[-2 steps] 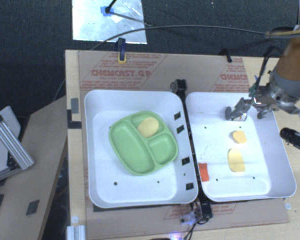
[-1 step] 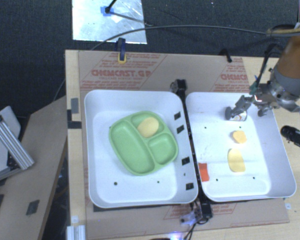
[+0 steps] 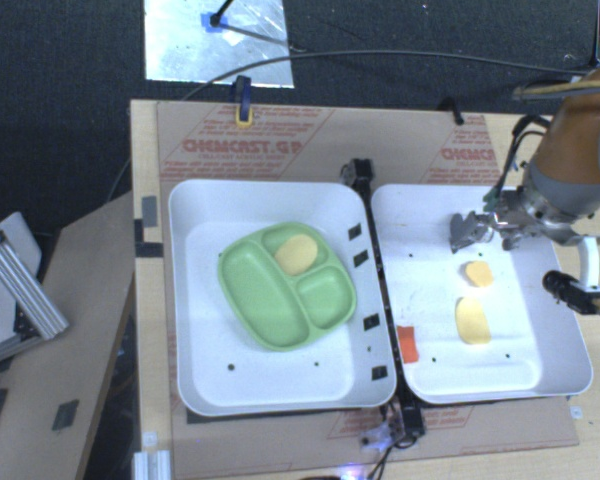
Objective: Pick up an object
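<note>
In the right bin [image 3: 525, 373] lie a small yellow piece [image 3: 478, 273], a larger pale yellow piece [image 3: 472, 321] below it, and an orange-red block [image 3: 407, 344] at the bin's left edge. My gripper [image 3: 469, 231] hangs over the bin's upper part, just above the small yellow piece and apart from it. Nothing shows between its fingers. The left bin [image 3: 210, 368] holds a green divided tray [image 3: 265, 303] with a yellow item [image 3: 297, 254] in its upper compartment.
The arm comes in from the right over the right bin's far corner. Black clips [image 3: 359, 173] line the divider between the bins. A cardboard sheet [image 3: 280, 138] lies under both bins. Foil sheet [image 3: 215, 28] lies behind.
</note>
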